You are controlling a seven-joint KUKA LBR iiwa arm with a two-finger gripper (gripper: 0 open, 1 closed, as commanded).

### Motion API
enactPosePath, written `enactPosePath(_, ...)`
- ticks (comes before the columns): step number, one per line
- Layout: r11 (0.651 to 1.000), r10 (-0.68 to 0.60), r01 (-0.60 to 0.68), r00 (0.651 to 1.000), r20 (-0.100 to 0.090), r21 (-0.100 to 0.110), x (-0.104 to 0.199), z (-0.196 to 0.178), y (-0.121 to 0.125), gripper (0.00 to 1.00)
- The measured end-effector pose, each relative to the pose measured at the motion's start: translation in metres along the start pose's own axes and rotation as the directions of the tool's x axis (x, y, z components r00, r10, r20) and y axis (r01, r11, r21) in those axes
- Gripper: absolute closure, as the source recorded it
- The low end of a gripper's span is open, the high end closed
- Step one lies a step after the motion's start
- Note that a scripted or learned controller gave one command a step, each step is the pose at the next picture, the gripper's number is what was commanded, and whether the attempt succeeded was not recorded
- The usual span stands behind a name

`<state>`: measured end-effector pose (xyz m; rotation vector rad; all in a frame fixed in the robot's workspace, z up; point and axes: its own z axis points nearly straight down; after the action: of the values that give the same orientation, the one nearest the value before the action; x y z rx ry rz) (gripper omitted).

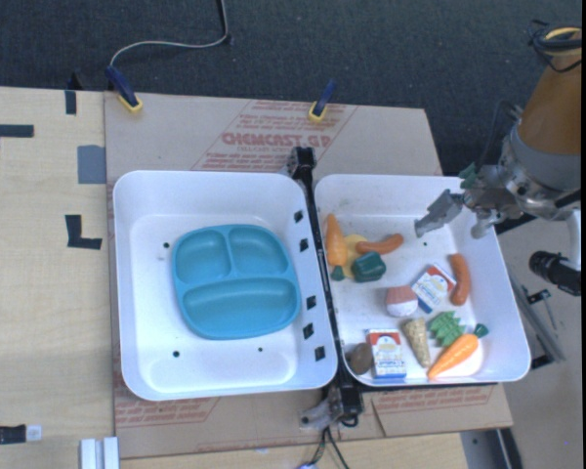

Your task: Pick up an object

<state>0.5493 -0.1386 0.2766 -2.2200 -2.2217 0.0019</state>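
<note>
Camera view: sausage (458, 278) lies below hand (459, 215).

Grey KUKA arm (542, 169) w/ broad orange band above wrist; grey metal two-finger gripper (456, 213), dark fittings at wrist.

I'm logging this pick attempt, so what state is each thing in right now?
gripper: fingers open, holding nothing, above the right bin's back edge
blue plate: flat in the left bin, nothing on it
right bin: holds the toy food
carrot: lying at the front right corner
sausage: lying by the right wall
small carton: lying flat at the front
</note>
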Motion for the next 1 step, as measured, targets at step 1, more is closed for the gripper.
enactPosePath(1,1.0,-0.001,0.001,1.0,-0.001,0.002,0.0438,0.1026,-0.0013,0.0)
